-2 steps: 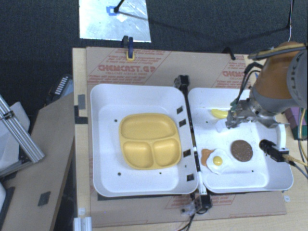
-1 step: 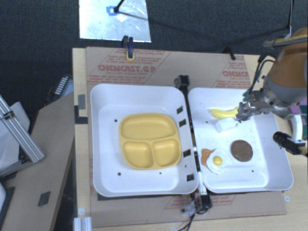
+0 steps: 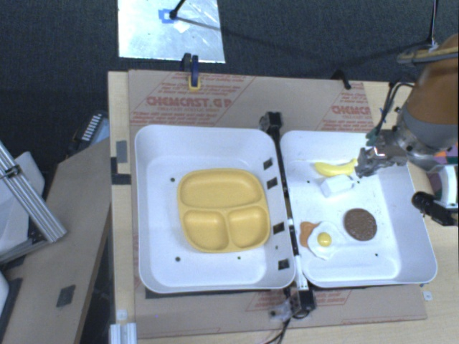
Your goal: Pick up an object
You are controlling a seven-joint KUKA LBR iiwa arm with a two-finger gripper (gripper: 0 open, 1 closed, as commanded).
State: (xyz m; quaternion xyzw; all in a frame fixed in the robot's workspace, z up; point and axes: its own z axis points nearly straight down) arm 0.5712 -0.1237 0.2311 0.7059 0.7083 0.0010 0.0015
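We see the gripper [image 3: 367,160] low in the right bin [image 3: 412,264], at the right end of a yellow banana [image 3: 334,168]; whether it grips we cannot tell. Nearer lie a brown patty [image 3: 360,223] and fried egg [image 3: 323,240]. The left bin [image 3: 154,192] holds a yellow tray [image 3: 222,208].

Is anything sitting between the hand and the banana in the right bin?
Nothing visible does. The hand sits right at the banana's right end. The white block lies just below the banana, touching or nearly so, not between them.
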